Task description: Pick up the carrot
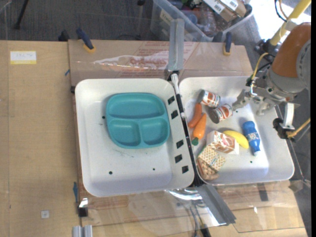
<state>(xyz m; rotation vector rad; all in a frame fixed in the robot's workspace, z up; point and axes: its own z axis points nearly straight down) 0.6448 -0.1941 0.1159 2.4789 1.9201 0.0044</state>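
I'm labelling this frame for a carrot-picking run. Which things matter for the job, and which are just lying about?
For the job:
carrot
gripper
right bin

Lying about:
teal divided plate in the left bin
two cans
banana
blue bottle
snack packets

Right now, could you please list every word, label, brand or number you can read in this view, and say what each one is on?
No text here can be read.
White label on the bench at left: faint marks, too blurred.
Two cans: labels too small.
Blue bottle: label unreadable.
Snack packets: printing too small.
Boxes in the clear tub at top: print blurred.
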